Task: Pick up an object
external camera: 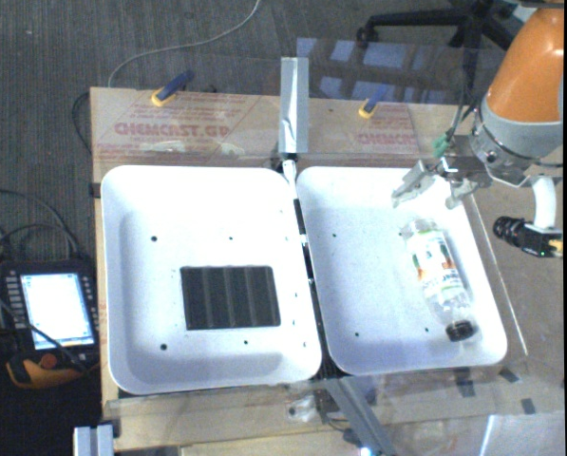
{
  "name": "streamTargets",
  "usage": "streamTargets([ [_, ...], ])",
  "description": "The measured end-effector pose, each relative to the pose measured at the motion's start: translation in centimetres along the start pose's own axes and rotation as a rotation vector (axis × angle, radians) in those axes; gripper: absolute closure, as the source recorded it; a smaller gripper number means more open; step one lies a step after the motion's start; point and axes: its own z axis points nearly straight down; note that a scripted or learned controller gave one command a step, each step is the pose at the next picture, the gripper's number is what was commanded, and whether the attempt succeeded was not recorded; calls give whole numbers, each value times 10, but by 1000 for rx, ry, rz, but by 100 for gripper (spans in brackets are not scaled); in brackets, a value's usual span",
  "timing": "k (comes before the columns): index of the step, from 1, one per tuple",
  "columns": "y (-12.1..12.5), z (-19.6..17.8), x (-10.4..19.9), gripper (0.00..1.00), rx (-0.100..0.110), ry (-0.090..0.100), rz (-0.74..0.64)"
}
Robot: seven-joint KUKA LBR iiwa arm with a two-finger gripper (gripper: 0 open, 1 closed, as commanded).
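**Pick Cycle: Approach Stage, Gripper Above Right Bin**

The gripper [433, 182] hangs over the far part of the right bin [359, 255], carried by the arm [528, 84] entering from the right. Its two fingers stand spread apart with nothing between them; no object is grasped.

The only candidate in this bin is a clear plastic bottle [439, 275] with a white-and-orange label and a dark cap. It lies on its side on the bin floor, near the right wall, cap pointing toward the near edge. The gripper is near the bottle's uncapped end but apart from it and, by appearance, above it.

Judged step: approach, before descent. The next move calls for shifting toward the near edge to centre over the bottle body, turning the fingers to straddle its width, then lowering and closing.

Obstructions and surroundings: the right wall runs just beside the bottle, leaving little room for the outer finger. A round, smooth body may roll or slip on closing. The left bin [131, 255] holds a dark ribbed rectangular block [231, 296], well apart. A handheld pendant [47, 313] with a lit screen lies on the floor beyond the left bin.
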Motion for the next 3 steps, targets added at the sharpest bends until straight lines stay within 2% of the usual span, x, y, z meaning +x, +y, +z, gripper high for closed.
streamTargets([
  [1, -3, 130, -62, 0, 1, 0, -8],
  [2, -25, 174, -77, 0, -7, 2, -97],
  [3, -24, 164, -76, 100, -10, 3, -99],
])
